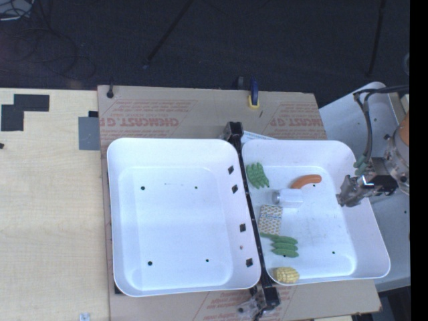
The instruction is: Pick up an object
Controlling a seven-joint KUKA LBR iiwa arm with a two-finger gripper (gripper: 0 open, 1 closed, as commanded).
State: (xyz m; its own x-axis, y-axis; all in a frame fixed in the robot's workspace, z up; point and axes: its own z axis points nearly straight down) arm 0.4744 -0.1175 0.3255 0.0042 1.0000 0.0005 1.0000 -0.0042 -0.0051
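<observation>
Over the right bin's (374,259) far edge the tool (349,194) is seen, its opening impossible to tell, well apart from the sausage (306,181), so a miss or rim strike is risked.

Floor: you see a dark floor (200,32) across the top of the view, crossed by thin cables (40,39) at the upper left.
Bench top: you see pale wood-grain surface (47,212) on the left, carrying black rectangular marks (23,109) and a grey patch (87,132).
Underlay: you see a brown cardboard sheet (180,116) with reversed red lettering lying beneath the bins.
Clamp: you see a blue and yellow clip (254,95) at the cardboard's far edge.
Right side: you see a light grey surface (348,116) beside the cardboard.
Light: bright and even on the bench, dim over the floor.
</observation>
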